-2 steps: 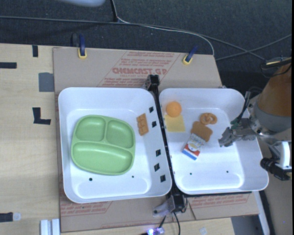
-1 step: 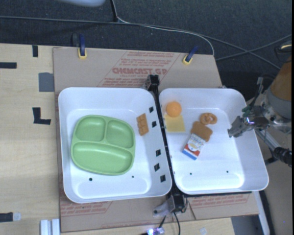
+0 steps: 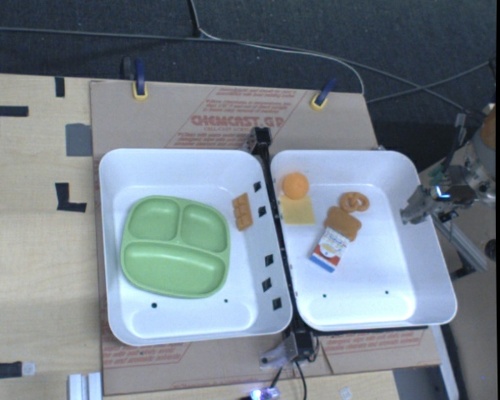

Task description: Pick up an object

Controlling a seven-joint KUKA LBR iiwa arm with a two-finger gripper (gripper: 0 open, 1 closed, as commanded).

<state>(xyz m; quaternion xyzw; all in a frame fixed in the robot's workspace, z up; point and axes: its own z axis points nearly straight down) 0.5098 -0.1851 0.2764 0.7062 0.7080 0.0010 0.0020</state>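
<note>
We count two shallow white bins, smooth and glossy with rounded corners, side by side on a sheet of brown cardboard printed with red lettering; the left bin and the right bin meet along a dark strip of clips. Two clamps, yellow at the jaw, pin the cardboard's far edge. In the left bin we log two things: one pale green plastic plate, rounded-square with three moulded compartments, lying flat toward the left, and one small orange-brown waffle-textured piece just beside the plate's upper right corner, near the dividing strip. In the right bin we log five things, all clustered in its upper left part: one matte orange ball; one flat pale yellow square touching the ball from below; one brown twisted pretzel shape; one tan slab like a toast slice just below the pretzel; and one small white carton with red and blue print, tilted, its top touching the tan slab. The gripper, grey metal with a small blue light near it, sits over the right rim of the right bin, well apart from every object in that cluster. Nothing sits between its tips; we cannot tell from this view whether the jaws are wide or narrow.
</note>
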